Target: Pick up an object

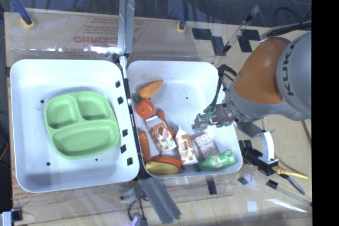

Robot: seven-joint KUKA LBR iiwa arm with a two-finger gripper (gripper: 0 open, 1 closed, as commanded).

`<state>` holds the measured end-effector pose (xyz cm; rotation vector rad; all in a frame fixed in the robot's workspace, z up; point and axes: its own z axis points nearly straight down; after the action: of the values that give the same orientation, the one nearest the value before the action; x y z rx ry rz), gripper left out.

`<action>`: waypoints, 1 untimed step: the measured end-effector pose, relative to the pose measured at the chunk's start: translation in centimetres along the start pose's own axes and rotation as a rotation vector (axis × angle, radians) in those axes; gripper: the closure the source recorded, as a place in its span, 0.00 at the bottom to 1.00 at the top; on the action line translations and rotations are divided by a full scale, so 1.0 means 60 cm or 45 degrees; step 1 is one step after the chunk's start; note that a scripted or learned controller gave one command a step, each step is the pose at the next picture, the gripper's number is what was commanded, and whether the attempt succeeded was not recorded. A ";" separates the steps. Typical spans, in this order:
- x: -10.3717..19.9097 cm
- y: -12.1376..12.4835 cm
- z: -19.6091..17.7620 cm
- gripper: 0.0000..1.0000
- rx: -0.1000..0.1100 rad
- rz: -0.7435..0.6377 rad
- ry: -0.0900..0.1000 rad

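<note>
My gripper [203,119] hangs over the right part of the right bin [180,69], just above a small brown snack packet [204,144]. Nothing shows in its grasp. To its left lie two small cartons [161,134] [184,147], a tomato [145,109] and an orange carrot [151,88]. Along the bin's front edge lie a green bottle [216,161], a yellow banana [161,168] with a red piece on top of it, and an orange sausage [143,144].
The left bin [26,114] holds a green divided plate [81,124]. A metal divider bar [125,29] rises between the bins at the back. The arm's orange and grey body [265,82] hangs over the right bin's right rim.
</note>
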<state>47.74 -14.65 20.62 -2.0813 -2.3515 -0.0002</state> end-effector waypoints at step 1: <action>0.000 0.000 0.000 0.00 0.001 0.000 0.000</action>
<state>47.73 -14.67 20.60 -2.0816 -2.3510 0.0003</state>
